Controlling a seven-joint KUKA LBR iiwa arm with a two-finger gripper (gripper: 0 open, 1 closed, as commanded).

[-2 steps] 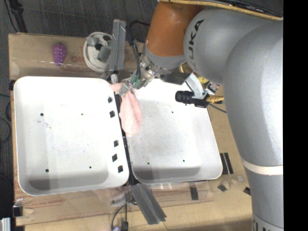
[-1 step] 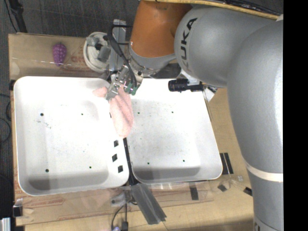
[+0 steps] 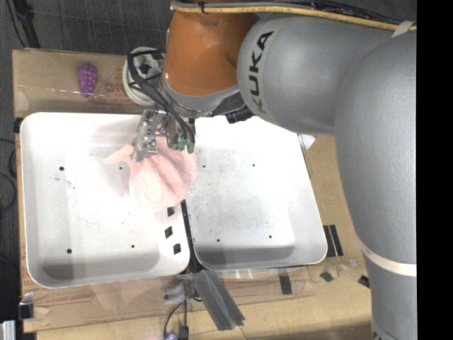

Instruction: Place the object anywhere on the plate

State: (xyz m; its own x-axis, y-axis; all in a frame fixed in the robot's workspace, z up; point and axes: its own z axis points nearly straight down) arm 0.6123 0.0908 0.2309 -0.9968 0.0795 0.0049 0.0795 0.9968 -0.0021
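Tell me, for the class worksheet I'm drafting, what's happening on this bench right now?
A grey KUKA arm reaches in from the right, its gripper hanging over the right-hand part of the left bin. Beneath it lies a pale pink plate, blurred and hard to outline. The view does not let me tell whether the gripper carries anything. A small purple object sits on the bench beyond the left bin, outside both bins. The right bin lies beside it.

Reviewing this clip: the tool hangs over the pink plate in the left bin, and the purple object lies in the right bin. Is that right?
One detail is wrong. In the camera view, the purple object lies outside both bins, on the brown bench strip behind the left bin, not in the right bin. The rest holds: the tool hangs over the pink plate in the left bin.
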